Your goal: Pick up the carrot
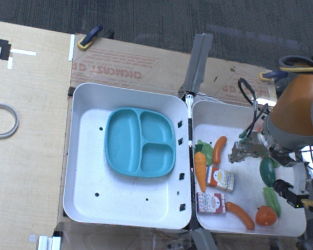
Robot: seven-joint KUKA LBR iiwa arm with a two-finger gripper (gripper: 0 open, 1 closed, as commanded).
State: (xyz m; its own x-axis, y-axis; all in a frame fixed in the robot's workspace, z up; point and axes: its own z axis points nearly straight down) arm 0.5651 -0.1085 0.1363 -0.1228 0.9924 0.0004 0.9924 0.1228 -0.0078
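Two white bins sit side by side on the tabletop [13,187]. The left bin [76,197] holds one blue divided plate [140,142]. The right bin [292,229] holds one carrot [200,169] along its left wall, two sausages [218,149] [240,215], two small cartons [222,180] [210,203], and one tomato [266,216]. The tool [241,151] hovers right of the carrot, gripping nothing; whether it is open I cannot tell.
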